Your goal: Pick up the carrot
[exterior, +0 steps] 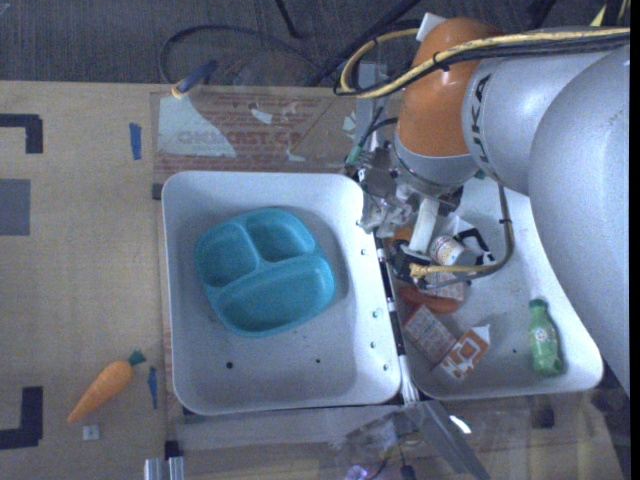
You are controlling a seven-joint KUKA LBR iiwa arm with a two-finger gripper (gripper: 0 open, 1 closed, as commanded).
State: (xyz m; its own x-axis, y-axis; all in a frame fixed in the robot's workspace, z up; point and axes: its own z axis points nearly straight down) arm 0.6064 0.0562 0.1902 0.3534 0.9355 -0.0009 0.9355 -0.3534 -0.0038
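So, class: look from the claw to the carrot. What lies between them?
The claw hangs over the right bin, near the seam between the bins. The carrot lies on the bench outside the left bin, to its left. Between them stand that whole left bin and the blue divided tray in it.

view count: one fixed camera view, no second view overlapping it
position: sitting above the desk (80, 298), looking down at a slant
facing: taking in both white bins side by side, left bin (190, 368) near centre, right bin (575, 363) toward the right edge
far edge: dark floor with cables (215, 38) running along the top of the frame
distance: mid-range, both bins fitting in almost whole, desk surface spilling out on the left
arm entry: grey arm (560, 138) coming in from the right, looming large and blocking part of the right bin
bottom edge: desk's near rim getting cropped
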